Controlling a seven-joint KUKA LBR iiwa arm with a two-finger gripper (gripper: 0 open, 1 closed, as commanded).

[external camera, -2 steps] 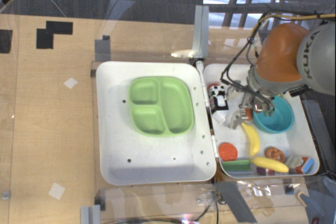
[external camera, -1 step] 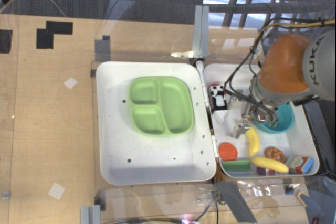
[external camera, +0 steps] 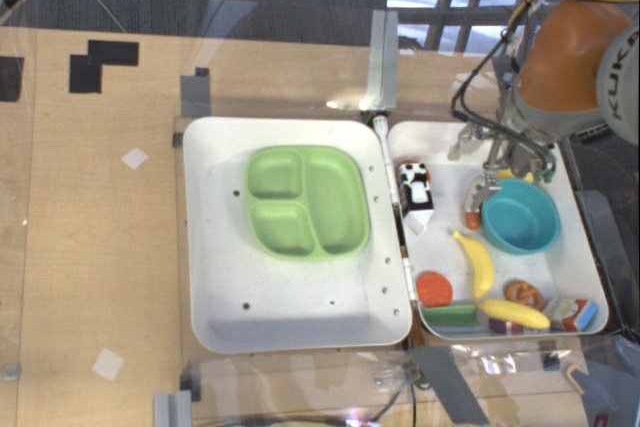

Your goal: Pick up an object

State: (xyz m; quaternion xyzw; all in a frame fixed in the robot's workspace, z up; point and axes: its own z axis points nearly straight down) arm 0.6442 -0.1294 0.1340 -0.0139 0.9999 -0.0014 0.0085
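The grey KUKA arm w/ its orange band (external camera: 570, 55) reaches in from the right over the right shallow white bin (external camera: 583, 215). Its 2-finger gripper (external camera: 497, 173) hangs at the bin's upper middle, just above the far rim of a round teal plastic bowl (external camera: 520, 220). Can't tell how the gripper is set, or whether it has anything.

Right bin contents: a small black-and-white toy figure (external camera: 415, 187) near the left wall; a small orange item (external camera: 473, 213) just left of the bowl, too small to identify. A yellow plastic banana (external camera: 478, 263) lies below the bowl, slanting down to the right. A red round tomato-like piece (external camera: 434, 289) sits at lower left, w/ a green stick-shaped piece (external camera: 452, 314) just under it. A 2nd yellow elongated piece (external camera: 515, 314) lies along the bottom wall, a brown lumpy item (external camera: 523, 293) just above it, and a small red-and-blue item (external camera: 582, 314) in the lower right corner.

The left shallow white bin (external camera: 215, 245) holds 1 light-green plastic tray w/ 3 compartments (external camera: 305, 202), roughly centred.
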